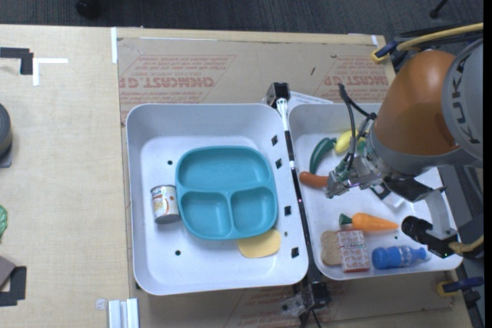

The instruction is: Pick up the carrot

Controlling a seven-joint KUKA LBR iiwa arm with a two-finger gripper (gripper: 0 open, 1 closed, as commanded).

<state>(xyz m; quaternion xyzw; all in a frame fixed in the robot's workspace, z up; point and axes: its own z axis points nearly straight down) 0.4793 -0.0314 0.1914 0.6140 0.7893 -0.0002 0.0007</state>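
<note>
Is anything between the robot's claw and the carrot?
No. In the camera view, just bare white bin floor separates the gripper from the carrot.

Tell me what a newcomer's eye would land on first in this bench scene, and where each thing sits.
First comes the arm's big orange band at the right, looming over the right bin, with the gripper low beside a reddish sausage-like item. Next is the teal divided plate in the middle of the left bin. The carrot lies in the right bin, nearer the camera than the gripper.
</note>
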